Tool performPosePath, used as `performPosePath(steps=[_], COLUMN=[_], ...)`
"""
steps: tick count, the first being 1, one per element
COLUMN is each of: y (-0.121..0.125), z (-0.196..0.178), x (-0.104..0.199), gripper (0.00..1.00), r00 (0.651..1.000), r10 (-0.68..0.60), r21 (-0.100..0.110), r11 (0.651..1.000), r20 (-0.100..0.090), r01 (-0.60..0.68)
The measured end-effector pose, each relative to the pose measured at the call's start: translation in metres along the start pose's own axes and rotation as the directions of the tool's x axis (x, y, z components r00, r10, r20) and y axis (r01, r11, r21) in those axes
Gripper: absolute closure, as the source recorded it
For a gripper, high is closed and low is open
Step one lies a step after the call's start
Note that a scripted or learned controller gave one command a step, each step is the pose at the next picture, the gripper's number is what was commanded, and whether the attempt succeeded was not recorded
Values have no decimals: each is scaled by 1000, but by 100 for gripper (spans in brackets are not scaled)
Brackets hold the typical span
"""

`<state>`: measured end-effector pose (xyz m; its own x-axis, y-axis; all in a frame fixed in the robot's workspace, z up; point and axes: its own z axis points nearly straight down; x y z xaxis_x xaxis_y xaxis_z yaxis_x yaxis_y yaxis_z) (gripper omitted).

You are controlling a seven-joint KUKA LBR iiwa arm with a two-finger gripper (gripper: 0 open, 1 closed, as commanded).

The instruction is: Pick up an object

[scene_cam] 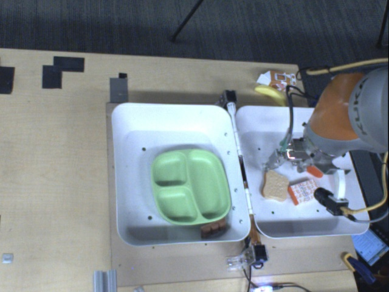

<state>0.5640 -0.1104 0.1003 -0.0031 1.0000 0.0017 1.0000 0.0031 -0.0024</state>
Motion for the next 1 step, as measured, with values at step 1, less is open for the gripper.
performPosePath(steps=[1], y=[2], z=[-12], x=[0], gripper=[100], r00=[1000], r10=[-1], r21=[-7], r11=[1000], r20=[1], r01=[1])
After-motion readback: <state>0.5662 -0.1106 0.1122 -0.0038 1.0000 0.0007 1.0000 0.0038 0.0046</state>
